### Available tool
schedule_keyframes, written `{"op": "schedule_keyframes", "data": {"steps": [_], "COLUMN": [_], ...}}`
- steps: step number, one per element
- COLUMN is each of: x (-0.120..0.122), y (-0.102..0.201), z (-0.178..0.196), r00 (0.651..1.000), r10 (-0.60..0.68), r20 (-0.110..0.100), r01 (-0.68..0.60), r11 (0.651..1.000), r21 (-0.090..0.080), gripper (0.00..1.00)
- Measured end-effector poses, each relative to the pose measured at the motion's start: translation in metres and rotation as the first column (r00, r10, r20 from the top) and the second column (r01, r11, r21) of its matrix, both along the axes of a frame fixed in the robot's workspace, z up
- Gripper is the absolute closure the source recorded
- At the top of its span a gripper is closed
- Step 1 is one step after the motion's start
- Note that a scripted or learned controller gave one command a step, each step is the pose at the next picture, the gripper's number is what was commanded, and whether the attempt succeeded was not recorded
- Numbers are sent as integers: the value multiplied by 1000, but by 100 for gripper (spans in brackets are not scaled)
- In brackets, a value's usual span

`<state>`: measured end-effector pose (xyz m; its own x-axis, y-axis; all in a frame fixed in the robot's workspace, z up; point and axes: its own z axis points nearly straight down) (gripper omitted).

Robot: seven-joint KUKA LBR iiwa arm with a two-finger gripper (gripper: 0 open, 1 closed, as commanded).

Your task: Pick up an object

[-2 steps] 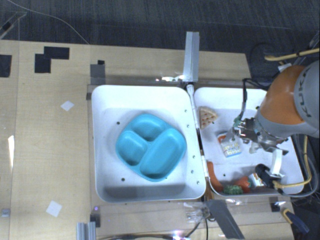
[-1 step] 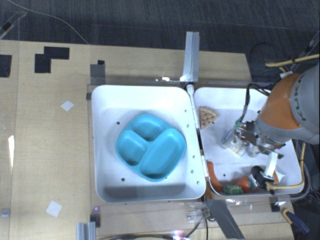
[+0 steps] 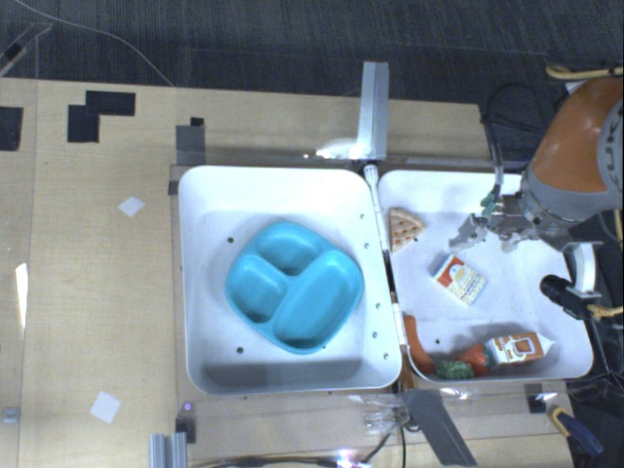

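My gripper point(image 3: 489, 239) hangs over the back half of the right bin point(image 3: 531, 305), its two grey fingers spread open with nothing between them. Just in front of it and slightly left, a small orange-and-white carton point(image 3: 460, 281) lies flat on the bin floor. A toy pizza slice point(image 3: 404, 227) rests against the bin's left wall. Along the front wall lie a second orange-and-white carton point(image 3: 515, 348), a green broccoli piece point(image 3: 451, 368) beside an orange-red piece point(image 3: 475, 357), and a red sausage shape point(image 3: 414, 341).
The left bin point(image 3: 200, 261) holds a blue divided plate point(image 3: 294, 286). A metal post point(image 3: 374, 110) rises behind the seam between the bins. The arm's orange band point(image 3: 575, 149) and grey wrist overhang the right bin's back right corner.
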<state>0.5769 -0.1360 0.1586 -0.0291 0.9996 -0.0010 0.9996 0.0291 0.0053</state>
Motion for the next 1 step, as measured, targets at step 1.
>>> {"op": "schedule_keyframes", "data": {"steps": [1], "x": [-22], "y": [39], "z": [-69], "r00": [1000], "r10": [-2], "r20": [8], "r01": [2], "r11": [1000], "r21": [-2], "gripper": [0]}}
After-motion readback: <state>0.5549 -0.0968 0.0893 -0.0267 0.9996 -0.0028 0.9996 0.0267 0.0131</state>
